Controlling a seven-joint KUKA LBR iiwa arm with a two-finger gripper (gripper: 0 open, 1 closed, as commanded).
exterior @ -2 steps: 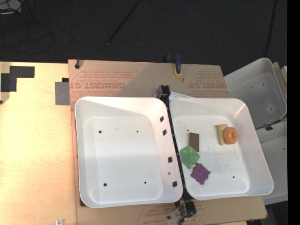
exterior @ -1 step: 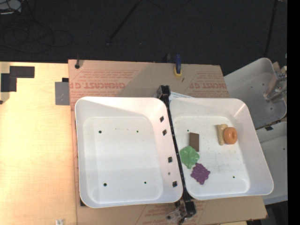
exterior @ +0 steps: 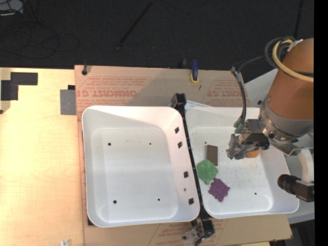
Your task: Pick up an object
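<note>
The right bin (exterior: 259,205) holds several small things. A brown block (exterior: 211,154) stands near its middle, a green lump (exterior: 206,171) lies just below that, and a purple lump (exterior: 219,189) sits lower still. My gripper (exterior: 238,148) hangs low over the right bin, to the right of the brown block. An orange thing (exterior: 252,153) shows right beside the gripper's lower edge, partly hidden by it. Whether the gripper touches it I cannot tell.
The left bin (exterior: 132,111) sits alongside, joined to the right bin by a black clipped divider (exterior: 185,152). Both bins rest on cardboard (exterior: 128,88) on a pale wooden bench (exterior: 36,158). The arm's broad orange band (exterior: 294,81) looms over the right bin's far right corner.
</note>
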